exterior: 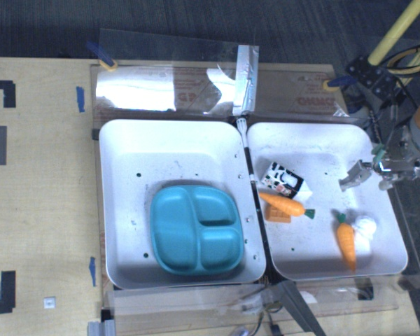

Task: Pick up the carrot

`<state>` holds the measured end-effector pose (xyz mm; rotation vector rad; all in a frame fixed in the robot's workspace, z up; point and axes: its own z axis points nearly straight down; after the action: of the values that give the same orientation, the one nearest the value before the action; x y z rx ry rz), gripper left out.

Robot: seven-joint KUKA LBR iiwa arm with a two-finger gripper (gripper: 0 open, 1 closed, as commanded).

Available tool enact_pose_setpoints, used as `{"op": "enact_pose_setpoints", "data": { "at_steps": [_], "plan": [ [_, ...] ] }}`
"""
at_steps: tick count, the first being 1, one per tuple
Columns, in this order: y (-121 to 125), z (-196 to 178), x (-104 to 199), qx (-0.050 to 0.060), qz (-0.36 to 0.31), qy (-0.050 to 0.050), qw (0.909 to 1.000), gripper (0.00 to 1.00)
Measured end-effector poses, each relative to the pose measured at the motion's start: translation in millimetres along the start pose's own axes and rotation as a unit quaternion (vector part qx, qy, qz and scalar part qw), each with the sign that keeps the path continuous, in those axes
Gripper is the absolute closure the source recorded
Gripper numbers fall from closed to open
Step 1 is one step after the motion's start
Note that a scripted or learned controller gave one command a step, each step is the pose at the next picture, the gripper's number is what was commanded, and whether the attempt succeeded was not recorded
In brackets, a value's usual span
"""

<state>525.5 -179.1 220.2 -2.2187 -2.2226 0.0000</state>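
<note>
Carrots are lying in the right-hand bin (315, 135), two of them, and the gripper (367, 171) is hanging over that bin's right side, coming in from the edge of the view. From this angle I cannot tell whether the gripper is released or clenched; its metal tip is showing pale against the white floor and nothing orange is sitting in it.

The first carrot (287, 204) is lying close to the wall between the two bins, slanting down to the right with its green end (309, 213) pointing toward the bin's middle. It is resting across a small orange block (278, 216), touching it. Just above it, a black-and-white patterned item (283, 179) is sitting tilted on the bin floor.

The second carrot (346, 243) is lying near the bin's front right corner, almost upright in the view, green top toward the gripper and tip toward the front rim. A white ball (365, 228) is sitting just beside it on the right, seemingly touching it. The gripper is sitting above this carrot in the view, apart from it.

Over in the left-hand bin (126, 145), a blue divided plate (194, 228) is sitting toward the front.
</note>
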Motion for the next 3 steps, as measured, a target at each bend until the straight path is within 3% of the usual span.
{"op": "enact_pose_setpoints", "data": {
  "at_steps": [1, 2, 3],
  "plan": [
    [-27.1, 123.3, -34.9, -0.004, -0.121, 0.002, 0.9927, 0.0],
    [-27.2, 114.2, -36.3, -0.004, -0.119, 0.0, 0.9928, 1.0],
    [-27.5, 114.7, -35.0, -0.003, -0.12, 0.002, 0.9927, 0.0]
  ]
}}
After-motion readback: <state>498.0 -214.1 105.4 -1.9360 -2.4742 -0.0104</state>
